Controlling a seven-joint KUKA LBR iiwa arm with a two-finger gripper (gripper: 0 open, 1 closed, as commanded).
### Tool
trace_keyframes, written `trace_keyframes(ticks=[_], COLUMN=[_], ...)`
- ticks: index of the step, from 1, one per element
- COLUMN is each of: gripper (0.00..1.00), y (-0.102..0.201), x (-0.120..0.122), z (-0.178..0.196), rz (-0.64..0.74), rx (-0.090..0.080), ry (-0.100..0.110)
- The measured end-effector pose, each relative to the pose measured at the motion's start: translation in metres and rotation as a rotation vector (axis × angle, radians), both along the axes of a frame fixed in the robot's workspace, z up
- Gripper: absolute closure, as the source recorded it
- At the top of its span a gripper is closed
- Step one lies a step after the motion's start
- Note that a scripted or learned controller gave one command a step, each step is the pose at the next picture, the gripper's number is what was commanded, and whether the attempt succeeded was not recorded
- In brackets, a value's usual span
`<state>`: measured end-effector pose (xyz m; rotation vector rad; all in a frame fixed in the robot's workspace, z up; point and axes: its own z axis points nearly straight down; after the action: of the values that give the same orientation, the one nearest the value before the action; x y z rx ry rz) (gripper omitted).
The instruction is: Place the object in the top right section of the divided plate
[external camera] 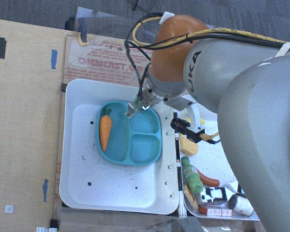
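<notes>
My arm [257,80] fills the right side of the camera view, grey and bulky, with the orange band [176,42] above the wrist and cables looping over it. Under it lies the pale wooden surface [15,121], marked with black corner shapes and bits of blue tape. On it sit the two white bins: the left bin [108,188] holds the plate, and the right bin [192,162] is mostly covered by my arm. The divided plate [130,134] is teal, rounded at the corners, with one long section on the left and two smaller sections on the right, one above the other. The carrot [104,129] lies lengthways in the long left section, orange with a small green top pointing toward the far rim, its tip pointing toward the near rim. In the right bin I see a yellow piece [188,146], a green vegetable [194,180], a red sausage-like piece [207,179] and a black-and-white item [214,196], close together. My pincer [134,109] hangs over the plate's far rim, near the ridge between the long section and the top right section, just beside the carrot's green top; whether it is open or closed I cannot tell, and nothing shows in its grip.
</notes>
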<state>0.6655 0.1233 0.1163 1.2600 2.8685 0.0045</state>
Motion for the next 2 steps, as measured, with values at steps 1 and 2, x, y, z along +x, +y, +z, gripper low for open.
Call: trace_keyframes(ticks=[1,2], gripper=[1.0,1.0], y=[-0.055,0.017], x=[-0.014,-0.023], z=[0.07,0.1], rz=[-0.228,0.025], rx=[0.002,0.002], ry=[0.003,0.002])
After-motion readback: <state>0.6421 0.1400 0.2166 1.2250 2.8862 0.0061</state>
